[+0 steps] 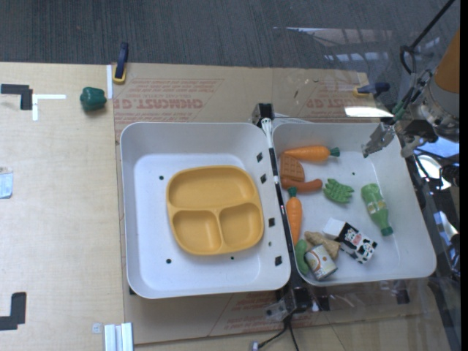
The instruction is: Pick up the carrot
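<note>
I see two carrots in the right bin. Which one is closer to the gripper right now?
The carrot lying crosswise at the bin's far end, green top toward the gripper. The other carrot lies lengthwise along the divider.

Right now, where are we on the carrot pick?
Nothing looks done: the carrot lies at the back of the right bin, with a second carrot against its left wall. In hand: the gripper sits over the bin's back right, apart from both. Left: approach, grasp, lift.
</note>
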